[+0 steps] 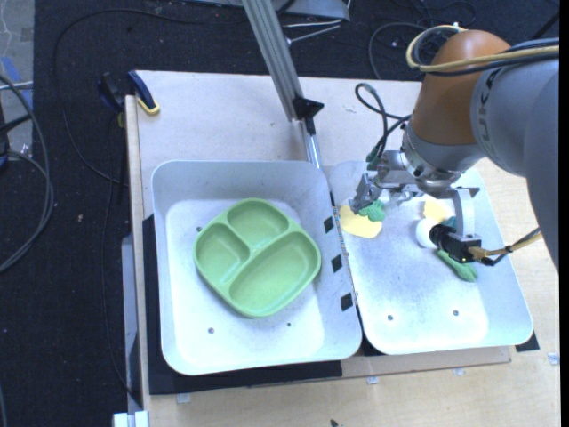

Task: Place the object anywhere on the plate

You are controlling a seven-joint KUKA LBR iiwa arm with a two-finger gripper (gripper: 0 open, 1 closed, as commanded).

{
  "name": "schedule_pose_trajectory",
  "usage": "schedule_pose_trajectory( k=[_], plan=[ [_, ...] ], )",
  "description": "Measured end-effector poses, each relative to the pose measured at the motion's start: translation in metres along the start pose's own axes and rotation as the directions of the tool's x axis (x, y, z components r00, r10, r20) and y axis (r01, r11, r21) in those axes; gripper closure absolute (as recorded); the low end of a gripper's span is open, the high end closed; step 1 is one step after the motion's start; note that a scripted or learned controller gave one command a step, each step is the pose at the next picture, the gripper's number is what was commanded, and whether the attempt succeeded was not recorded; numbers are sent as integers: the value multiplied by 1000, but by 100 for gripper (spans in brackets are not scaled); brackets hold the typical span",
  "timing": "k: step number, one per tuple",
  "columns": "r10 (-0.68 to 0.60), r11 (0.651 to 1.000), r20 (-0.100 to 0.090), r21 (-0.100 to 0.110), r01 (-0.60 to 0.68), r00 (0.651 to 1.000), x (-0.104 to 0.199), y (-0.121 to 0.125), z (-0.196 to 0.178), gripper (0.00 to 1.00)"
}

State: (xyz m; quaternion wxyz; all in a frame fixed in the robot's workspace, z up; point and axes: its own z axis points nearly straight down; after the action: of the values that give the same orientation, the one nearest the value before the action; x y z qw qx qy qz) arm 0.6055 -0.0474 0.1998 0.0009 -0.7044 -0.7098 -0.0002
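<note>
Lying in the left bin (178, 238), the green plate (258, 256) has three compartments and holds nothing. The right bin (427, 310) carries the loose objects: a yellow piece (360, 226) at its far left, a small green piece (374, 210) touching it, a white round item (425, 233), a pale yellow piece (436, 209), and a green item (464, 268) further right. The pincer (367, 196) hangs just over the green and yellow pieces; I cannot tell its state. Both bins sit on the tan surface (213, 114).
</note>
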Motion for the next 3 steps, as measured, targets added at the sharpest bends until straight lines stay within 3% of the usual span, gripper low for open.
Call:
schedule_pose_trajectory(
  k=[3],
  plan=[
    [0,1000,-1,-3,0,1000,141,12,-13,100]
  ],
)
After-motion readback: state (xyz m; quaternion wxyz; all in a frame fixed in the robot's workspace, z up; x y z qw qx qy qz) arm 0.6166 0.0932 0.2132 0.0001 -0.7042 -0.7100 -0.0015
